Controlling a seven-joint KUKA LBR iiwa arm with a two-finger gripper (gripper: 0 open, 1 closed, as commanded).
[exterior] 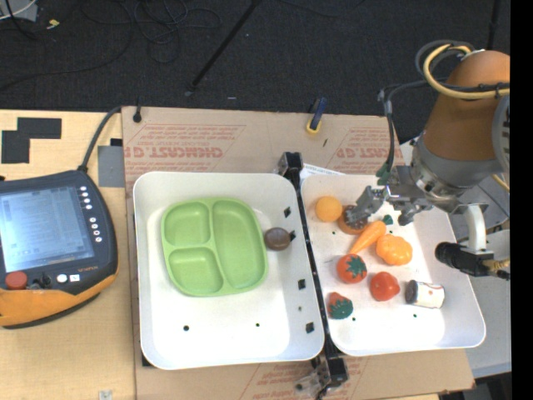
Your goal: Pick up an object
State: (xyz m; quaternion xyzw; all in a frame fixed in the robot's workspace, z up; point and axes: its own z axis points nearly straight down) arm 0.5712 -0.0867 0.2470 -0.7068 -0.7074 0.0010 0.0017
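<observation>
A: Two shallow white bins sit side by side on the table, seen from above at a slant. Where is the tool?

B: The grey arm (454, 152) with its orange band reaches in from the right, and its two-finger tool (360, 215) hangs low over the upper part of the right-hand white bin (454, 327). I cannot tell how its tips stand; dark metal blurs together there.

A: Which object is nearest to it?

B: A tapered orange toy carrot (366, 237) lies just below the tool, touching or almost touching it. Its long axis runs on a diagonal, thick end up and to the right, point down and to the left. A small round yellow-orange ball (328, 208) sits just to the tool's left. My judgement is that the carrot is the likeliest target, and the tool would need to close across that diagonal.

A: Anything else in that bin?

B: A red toy strawberry with a green cap (351, 267), a round red tomato-like piece (384, 286) and an orange lumpy piece (395, 250) cluster below the carrot. The left-hand white bin (166, 340) holds a light green divided plastic tray (212, 247).

A: Any writing?

B: Red print on the brown cardboard sheet (208, 140) under the bins appears upside down; I cannot read it with confidence.
</observation>
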